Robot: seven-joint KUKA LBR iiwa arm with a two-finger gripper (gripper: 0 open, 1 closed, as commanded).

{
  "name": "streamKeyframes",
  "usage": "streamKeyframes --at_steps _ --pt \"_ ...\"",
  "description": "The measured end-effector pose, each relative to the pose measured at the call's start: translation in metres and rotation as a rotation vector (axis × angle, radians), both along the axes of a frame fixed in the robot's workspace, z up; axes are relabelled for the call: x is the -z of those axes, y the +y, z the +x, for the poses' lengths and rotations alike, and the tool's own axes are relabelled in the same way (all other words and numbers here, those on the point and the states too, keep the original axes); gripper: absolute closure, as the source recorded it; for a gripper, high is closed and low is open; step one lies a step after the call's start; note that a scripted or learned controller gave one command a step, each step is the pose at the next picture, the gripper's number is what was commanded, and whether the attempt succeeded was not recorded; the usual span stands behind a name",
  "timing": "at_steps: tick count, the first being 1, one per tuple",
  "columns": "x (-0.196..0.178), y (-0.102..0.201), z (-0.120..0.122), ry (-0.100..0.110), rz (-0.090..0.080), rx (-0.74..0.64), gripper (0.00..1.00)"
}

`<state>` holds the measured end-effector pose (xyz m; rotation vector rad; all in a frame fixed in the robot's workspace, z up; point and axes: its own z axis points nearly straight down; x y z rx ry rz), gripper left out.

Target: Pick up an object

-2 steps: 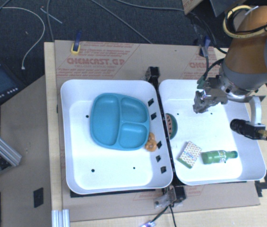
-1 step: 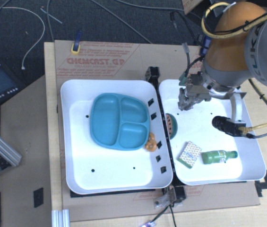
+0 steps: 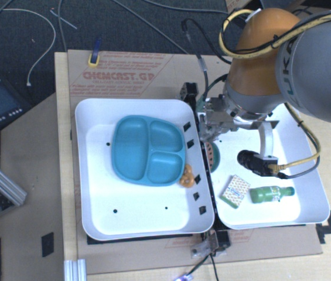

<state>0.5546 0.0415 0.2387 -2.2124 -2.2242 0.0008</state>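
Observation:
My gripper (image 3: pixel 208 138) hangs low over the left edge of the right bin (image 3: pixel 309 174), close to the wall between the two bins. Just below it lies a round brown and green striped object (image 3: pixel 213 157), partly hidden by the gripper. A white packet with green dots (image 3: pixel 235 191) and a green bottle (image 3: pixel 271 194) on its side lie toward the front of the right bin. In the left bin (image 3: pixel 95 180) rests a blue divided plate (image 3: pixel 147 150) with a small tan object (image 3: pixel 187 177) at its lower right rim.
The grey arm with its orange band (image 3: pixel 265 45) covers the back of the right bin. Cables run over the dark floor behind the bench. A cardboard sheet (image 3: pixel 124 69) lies under both bins.

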Motion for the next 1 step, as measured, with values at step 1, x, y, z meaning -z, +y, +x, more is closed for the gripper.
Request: streamKeyframes --at_steps 1 --pt "-0.0003 0.0446 0.0066 -0.004 -0.001 0.000 1.00"
